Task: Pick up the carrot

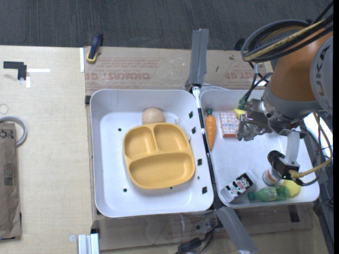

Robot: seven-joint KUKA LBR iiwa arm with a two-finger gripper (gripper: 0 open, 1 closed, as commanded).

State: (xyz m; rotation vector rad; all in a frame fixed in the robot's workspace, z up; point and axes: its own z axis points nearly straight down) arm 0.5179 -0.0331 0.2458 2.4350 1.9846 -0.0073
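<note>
My jaws [248,127] hang over the right bin [296,194], near its upper middle; dark hardware blurs together there, so I cannot tell whether they stand wide or narrow. Nothing visible between them. Small red-and-white packet [229,124] just to their left. Carrot [210,129] lies further left, lengthwise along the bin's left wall, green top pointing away, apart from my jaws. Near the bin's lower edge: black-and-white item [239,185], green item [266,194], yellow item [291,188]. Left bin [106,194] holds 1 yellow 3-compartment plate [158,156] with a tan round object [153,115] touching its far rim.
</note>
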